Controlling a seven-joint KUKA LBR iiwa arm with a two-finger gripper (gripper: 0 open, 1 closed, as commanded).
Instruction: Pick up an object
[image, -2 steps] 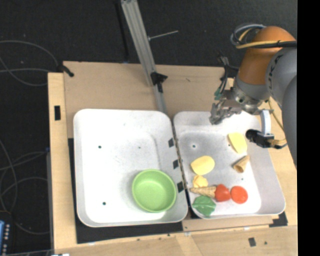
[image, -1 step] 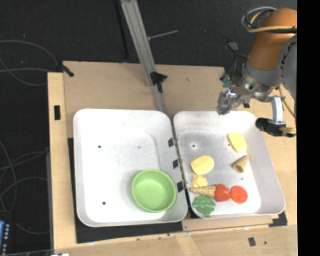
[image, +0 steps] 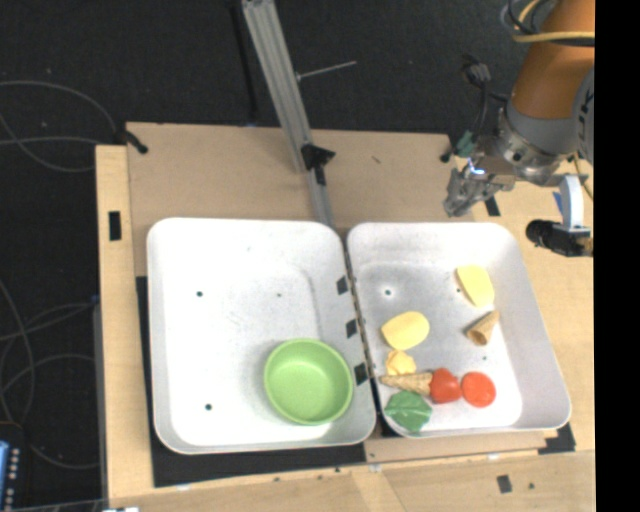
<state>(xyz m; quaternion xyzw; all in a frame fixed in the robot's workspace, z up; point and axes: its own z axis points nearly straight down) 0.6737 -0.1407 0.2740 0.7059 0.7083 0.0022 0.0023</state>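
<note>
My gripper (image: 462, 198) hangs above the far edge of the right bin (image: 440, 250), beyond all the objects, with nothing visible between its fingers. In that bin lie a yellow wedge (image: 475, 285), a yellow oval piece (image: 405, 329), a small tan cone (image: 483, 327), a small yellow piece (image: 400, 362), a tan carrot-like stick (image: 405, 380), two red tomato-like pieces (image: 445, 386) (image: 479, 389) and a green leafy piece (image: 408, 410). A green bowl (image: 308, 381) sits in the left bin (image: 220, 290) near its front right corner.
A metal pole (image: 285, 95) slants up from the far side between the bins. The brown bench top (image: 400, 175) surrounds both bins. Small black clips (image: 350, 310) sit along the divider between the bins.
</note>
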